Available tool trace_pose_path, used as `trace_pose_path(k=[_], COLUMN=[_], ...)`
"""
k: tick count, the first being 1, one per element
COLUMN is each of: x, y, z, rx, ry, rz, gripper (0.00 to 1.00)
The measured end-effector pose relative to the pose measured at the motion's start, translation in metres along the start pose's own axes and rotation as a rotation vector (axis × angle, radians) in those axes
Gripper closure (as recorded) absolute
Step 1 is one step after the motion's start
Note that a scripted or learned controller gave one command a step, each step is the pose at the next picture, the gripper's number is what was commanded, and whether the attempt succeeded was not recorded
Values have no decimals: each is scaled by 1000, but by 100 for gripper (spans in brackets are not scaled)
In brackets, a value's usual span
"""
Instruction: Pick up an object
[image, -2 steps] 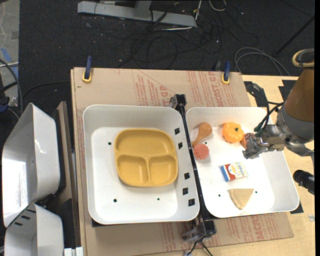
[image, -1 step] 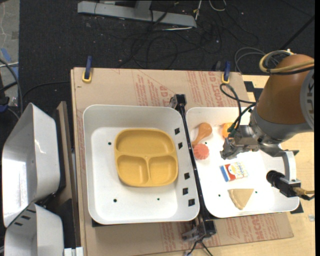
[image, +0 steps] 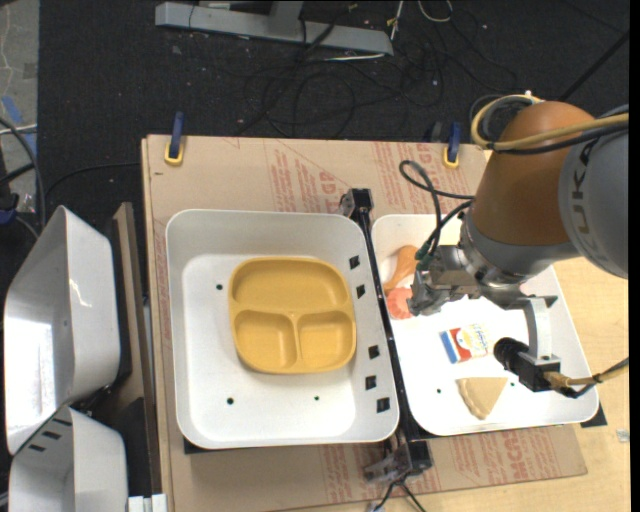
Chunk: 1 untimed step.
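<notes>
The arm (image: 545, 180) is seen reaching in from the right, over the right bin (image: 575, 400). The gripper (image: 428, 290) is positioned low at that bin's left side, directly above an orange and pink item (image: 401, 270); whether anything is pinched cannot be told. A blue-and-white card (image: 465, 343) and a tan wedge (image: 482, 396) are lying in the right bin, apart from the gripper. A yellow divided tray (image: 293, 313) is held in the left bin (image: 200, 400).

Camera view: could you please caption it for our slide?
Arm reaches over right bin near an orange toy; yellow tray sits in left bin.
</notes>
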<state>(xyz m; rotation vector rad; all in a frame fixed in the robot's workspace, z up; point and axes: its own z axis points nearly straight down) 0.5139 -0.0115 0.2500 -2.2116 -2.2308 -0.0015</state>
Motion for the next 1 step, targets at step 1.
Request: trace_pose_path(k=[1], x=[58], y=[5], z=[15], rx=[3], ry=[1], rz=[0], gripper=[100])
